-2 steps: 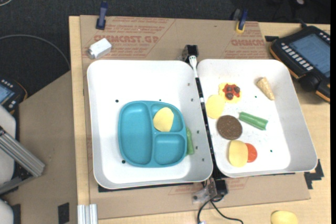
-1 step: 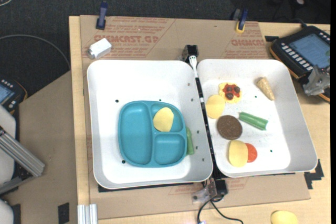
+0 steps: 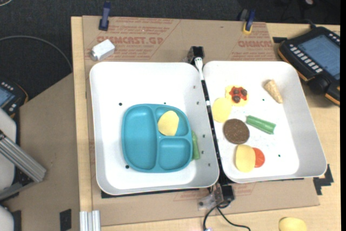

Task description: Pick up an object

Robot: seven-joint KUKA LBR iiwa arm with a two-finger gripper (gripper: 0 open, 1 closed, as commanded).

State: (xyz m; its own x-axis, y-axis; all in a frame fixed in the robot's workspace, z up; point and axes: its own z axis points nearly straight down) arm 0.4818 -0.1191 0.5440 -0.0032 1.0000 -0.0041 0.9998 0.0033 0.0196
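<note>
I cannot tell what my gripper is doing right now, so I will start from the toys it has to reach.

The right bin (image 3: 303, 116) holds most of them. Near its middle sits a brown round cookie (image 3: 236, 131). At 2 o'clock from the cookie lies a green bean-shaped toy (image 3: 261, 124). At 11 o'clock is a pale yellow disc (image 3: 221, 110), and just past it, a small red berry cluster (image 3: 238, 94). Far off at 2 o'clock is a tan cone (image 3: 273, 90). At 6 o'clock sits a yellow slice (image 3: 244, 158) touching a red-orange piece (image 3: 259, 158).

The left bin (image 3: 108, 89) holds a teal divided plate (image 3: 141, 138) with a yellow piece (image 3: 168, 123) in its top right part.

I think nothing is picked up yet. Every toy lies flat. The whole job is left: reach in, close on one toy, lift.
</note>
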